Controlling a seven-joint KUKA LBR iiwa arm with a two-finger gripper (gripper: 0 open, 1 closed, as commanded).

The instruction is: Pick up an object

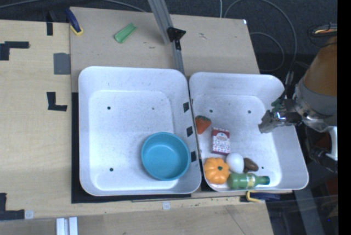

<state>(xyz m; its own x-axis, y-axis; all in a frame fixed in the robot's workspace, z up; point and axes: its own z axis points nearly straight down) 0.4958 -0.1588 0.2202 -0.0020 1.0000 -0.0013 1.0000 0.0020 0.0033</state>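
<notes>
1. Lying nearest, in the front corner of the right bin (290, 135): green bottle (249, 180), orange pumpkin (216, 170), white egg (235, 162), huddled close.
2. Just behind: red box (221, 141).
3. Hovering farther back by that bin's right wall: gripper (272, 118), nothing visibly held. Spread or pressed together, cannot tell.
4. Judged as approach step: needs travel toward the cluster, then descent onto one item.

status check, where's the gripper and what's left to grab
Gripper over right bin's right side, nothing seen in it. Carton, pumpkin, egg, bottle clustered at the front. Bowl in left bin.
</notes>
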